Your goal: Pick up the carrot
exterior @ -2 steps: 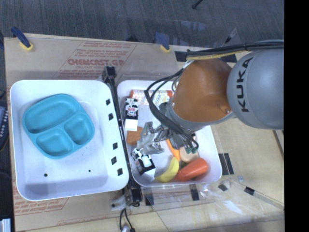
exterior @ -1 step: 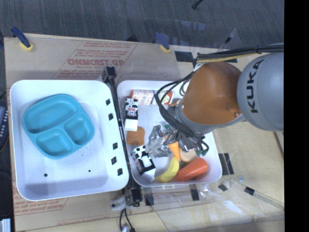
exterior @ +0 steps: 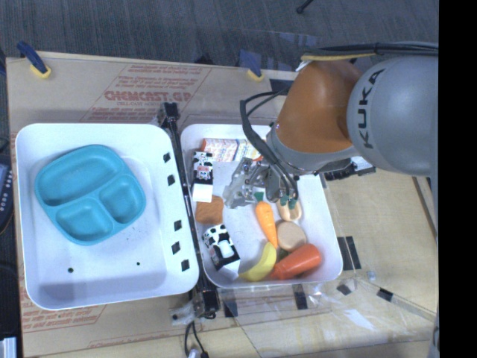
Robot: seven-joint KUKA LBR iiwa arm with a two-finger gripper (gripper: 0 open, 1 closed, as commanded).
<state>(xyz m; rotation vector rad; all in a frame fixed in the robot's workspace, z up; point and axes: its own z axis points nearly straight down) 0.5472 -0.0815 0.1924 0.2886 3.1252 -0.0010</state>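
Observation:
The carrot (exterior: 266, 223), orange and tapered, lies in the right bin (exterior: 330, 222) with its thick end pointing up toward the arm. My gripper (exterior: 259, 188) hangs directly over that upper end, its metal parts just touching or overlapping the carrot's green top. Nothing is lifted; the carrot rests on the bin floor among other toys. The grey and orange wrist (exterior: 320, 118) covers the bin's upper right part.
Close around the carrot lie a yellow banana (exterior: 258, 265), a red-orange vegetable (exterior: 299, 260) and a beige round piece (exterior: 291, 236). A brown block (exterior: 210, 211), two black-and-white toys (exterior: 221, 246) and a printed box (exterior: 223, 149) fill the bin's left side. A blue divided plate (exterior: 89, 192) sits in the left bin (exterior: 97, 286).

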